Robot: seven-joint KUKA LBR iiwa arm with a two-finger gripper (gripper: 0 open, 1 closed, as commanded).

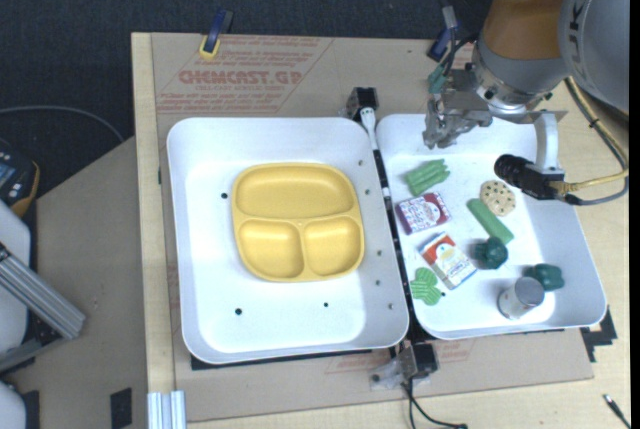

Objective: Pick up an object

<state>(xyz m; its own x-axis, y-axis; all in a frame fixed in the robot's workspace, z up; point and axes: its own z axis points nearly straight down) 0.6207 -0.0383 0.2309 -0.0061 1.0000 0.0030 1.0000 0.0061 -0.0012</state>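
Note:
My gripper [440, 135] hangs over the far left part of the right bin [570, 247], just above and behind a light green ridged piece [427, 176]. Nothing shows between its fingers. Below that piece lie a maroon-and-white packet [422, 213], a small red-and-white carton [448, 260] and a green leafy toy [426, 286]. Further right are a beige dotted cookie [497, 198], a green stick with a dark teal knob [490, 235], a grey cylinder [521, 297] and a teal lump [546, 276].
The left bin [200, 217] holds a yellow three-compartment plate [297, 220]. A black cylinder part [525, 176] of the arm juts over the right bin's far side. Clips sit at the bins' joint, at the far end [362, 103] and the near end [415, 362].

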